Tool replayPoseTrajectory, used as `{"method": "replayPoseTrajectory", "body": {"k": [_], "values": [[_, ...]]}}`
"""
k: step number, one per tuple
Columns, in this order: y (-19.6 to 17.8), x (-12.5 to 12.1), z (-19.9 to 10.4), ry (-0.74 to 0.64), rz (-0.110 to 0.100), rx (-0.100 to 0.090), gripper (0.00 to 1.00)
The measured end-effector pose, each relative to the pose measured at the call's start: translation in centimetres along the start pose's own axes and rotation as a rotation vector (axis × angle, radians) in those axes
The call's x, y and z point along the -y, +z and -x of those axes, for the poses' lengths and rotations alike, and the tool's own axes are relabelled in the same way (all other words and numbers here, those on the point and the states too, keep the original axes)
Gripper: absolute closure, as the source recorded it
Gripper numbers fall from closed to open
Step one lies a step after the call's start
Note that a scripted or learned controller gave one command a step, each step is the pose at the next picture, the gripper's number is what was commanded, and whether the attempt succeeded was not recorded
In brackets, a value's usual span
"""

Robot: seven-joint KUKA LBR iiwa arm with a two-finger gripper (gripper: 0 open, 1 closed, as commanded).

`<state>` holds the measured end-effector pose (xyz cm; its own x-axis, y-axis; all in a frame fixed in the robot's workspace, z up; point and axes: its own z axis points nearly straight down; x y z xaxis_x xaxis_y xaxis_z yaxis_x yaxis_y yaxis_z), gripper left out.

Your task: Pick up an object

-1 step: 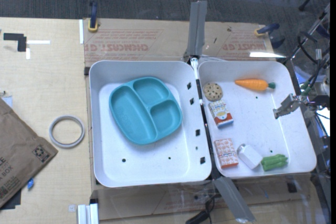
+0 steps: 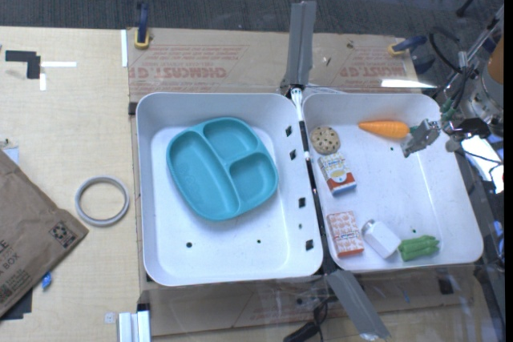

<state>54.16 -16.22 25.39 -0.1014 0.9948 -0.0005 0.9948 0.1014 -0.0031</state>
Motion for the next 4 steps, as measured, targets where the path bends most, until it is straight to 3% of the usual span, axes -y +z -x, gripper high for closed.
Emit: {"method": "replayPoseTrajectory", "body": {"k": [1,2,3,4], "values": [[3.8,-5.9,5.1,0.070,0.002,0.000,0.00],[6.4,-8.4,6.1,0.177,0.002,0.001,0.00],[16.2,-11.4,5.5,-0.130,0.003,0.000,0.00],[15.4,-11.3,5.5,-0.132,-0.002,0.001,1.00]]}}
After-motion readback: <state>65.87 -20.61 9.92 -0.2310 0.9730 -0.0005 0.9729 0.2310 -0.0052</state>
